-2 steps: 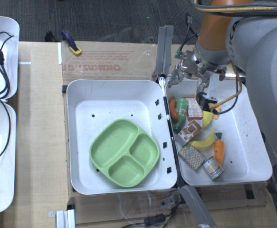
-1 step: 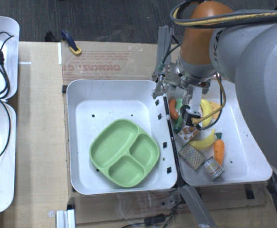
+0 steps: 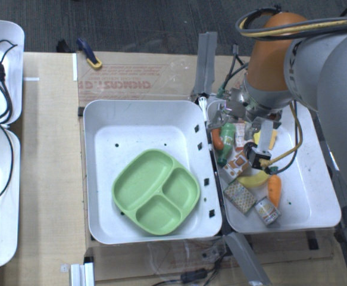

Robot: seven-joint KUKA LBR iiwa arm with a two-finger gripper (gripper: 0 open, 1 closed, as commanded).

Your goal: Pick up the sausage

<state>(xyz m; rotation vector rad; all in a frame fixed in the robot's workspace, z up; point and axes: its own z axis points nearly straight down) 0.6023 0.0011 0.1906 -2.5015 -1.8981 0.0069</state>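
Note:
The arm reaches over the right bin (image 3: 316, 213), and my gripper (image 3: 249, 134) hangs low above the pile of items at the bin's left side. A small reddish-brown piece (image 3: 217, 139), possibly the sausage, lies against the bin's left wall just left of the gripper, beside a green bottle (image 3: 227, 143). The wrist hides much of what lies under the gripper, and I see nothing clearly held.
An orange carrot (image 3: 274, 189), a yellow banana (image 3: 253, 179), a small can (image 3: 266, 211), a patterned box (image 3: 240, 196) and a printed packet (image 3: 235, 165) crowd the right bin. The left bin (image 3: 102, 130) holds a green divided plate (image 3: 156, 190).

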